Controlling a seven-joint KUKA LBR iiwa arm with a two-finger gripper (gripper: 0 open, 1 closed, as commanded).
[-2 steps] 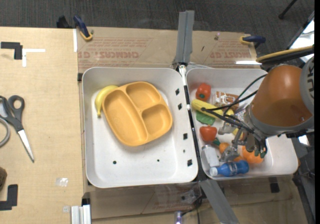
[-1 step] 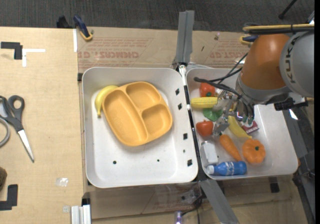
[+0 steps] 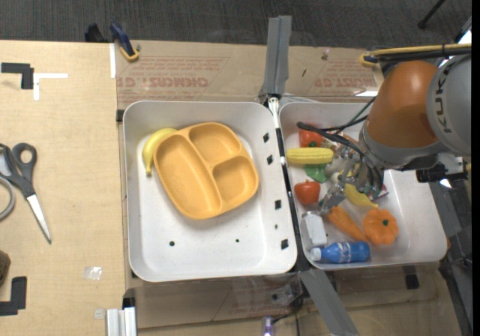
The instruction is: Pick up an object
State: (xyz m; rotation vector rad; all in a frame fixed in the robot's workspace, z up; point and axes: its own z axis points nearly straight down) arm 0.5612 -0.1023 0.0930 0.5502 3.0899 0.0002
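The carrot [image 3: 346,222] lies just below-left of your gripper [image 3: 351,181] in the right bin [image 3: 420,252], long axis running upper left to lower right. You can't tell the claw's state amid clutter. Beyond: a corn cob [image 3: 309,155], tomato [image 3: 307,192], small pumpkin [image 3: 380,226], bottle [image 3: 342,253].

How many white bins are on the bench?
2. The left bin holds an orange plate and a banana. The right bin holds toy food where the claw reaches in.
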